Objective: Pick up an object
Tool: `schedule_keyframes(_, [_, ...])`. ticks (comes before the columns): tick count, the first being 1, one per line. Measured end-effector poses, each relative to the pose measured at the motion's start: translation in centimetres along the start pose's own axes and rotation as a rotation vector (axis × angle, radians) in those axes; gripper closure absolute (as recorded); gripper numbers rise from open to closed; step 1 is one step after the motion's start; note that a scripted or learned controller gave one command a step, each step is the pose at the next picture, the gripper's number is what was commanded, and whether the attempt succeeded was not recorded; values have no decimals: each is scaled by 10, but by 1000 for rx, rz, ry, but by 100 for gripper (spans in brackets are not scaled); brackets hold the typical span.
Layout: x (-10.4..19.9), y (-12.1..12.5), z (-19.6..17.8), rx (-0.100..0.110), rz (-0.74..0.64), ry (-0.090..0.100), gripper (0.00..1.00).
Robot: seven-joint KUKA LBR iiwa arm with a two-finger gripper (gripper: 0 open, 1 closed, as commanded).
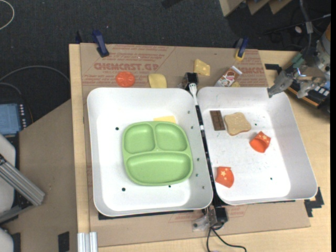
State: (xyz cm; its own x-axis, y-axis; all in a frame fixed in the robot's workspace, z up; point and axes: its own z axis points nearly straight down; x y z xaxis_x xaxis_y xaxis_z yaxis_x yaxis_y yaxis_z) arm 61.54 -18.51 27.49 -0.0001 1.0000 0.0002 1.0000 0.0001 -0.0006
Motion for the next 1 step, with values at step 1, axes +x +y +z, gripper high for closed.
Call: schedule_keyframes(1, [-41, -69, 96, 12, 7, 3, 0])
